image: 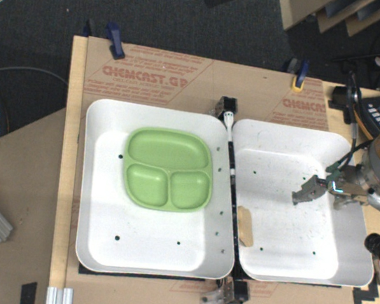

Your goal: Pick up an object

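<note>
One smooth green three-compartment tray [168, 169] lies in the left bin [94, 225].

The brown bench [187, 76] bears 2 white bins [94, 225] [342, 270] side by side, touching.

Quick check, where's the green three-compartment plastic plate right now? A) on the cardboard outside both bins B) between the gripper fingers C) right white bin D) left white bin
D: the green three-compartment plastic plate lies flat in the left white bin, while the gripper is over the right white bin, well apart from it.
</note>
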Controlling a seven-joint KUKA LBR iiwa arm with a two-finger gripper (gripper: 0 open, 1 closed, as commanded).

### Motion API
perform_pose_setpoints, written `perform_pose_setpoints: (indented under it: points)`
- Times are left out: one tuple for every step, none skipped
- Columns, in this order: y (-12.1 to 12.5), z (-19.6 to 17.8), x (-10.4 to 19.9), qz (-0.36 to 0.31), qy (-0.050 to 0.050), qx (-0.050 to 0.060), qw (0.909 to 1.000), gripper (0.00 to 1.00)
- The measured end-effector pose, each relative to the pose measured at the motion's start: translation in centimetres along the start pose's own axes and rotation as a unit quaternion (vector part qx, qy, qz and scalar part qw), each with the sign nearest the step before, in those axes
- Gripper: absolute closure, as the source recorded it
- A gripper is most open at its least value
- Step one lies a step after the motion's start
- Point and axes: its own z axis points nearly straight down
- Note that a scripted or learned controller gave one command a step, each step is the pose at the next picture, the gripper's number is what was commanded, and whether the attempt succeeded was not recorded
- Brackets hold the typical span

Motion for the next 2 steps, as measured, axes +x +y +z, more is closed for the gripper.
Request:
perform_pose_setpoints:
  points:
    - [-1.72,-6.29,8.52,-0.005,0.001,-0.004,1.0000,0.00]
    - [-1.66,-7.00,8.03,0.000,-0.001,-0.002,1.0000,1.00]
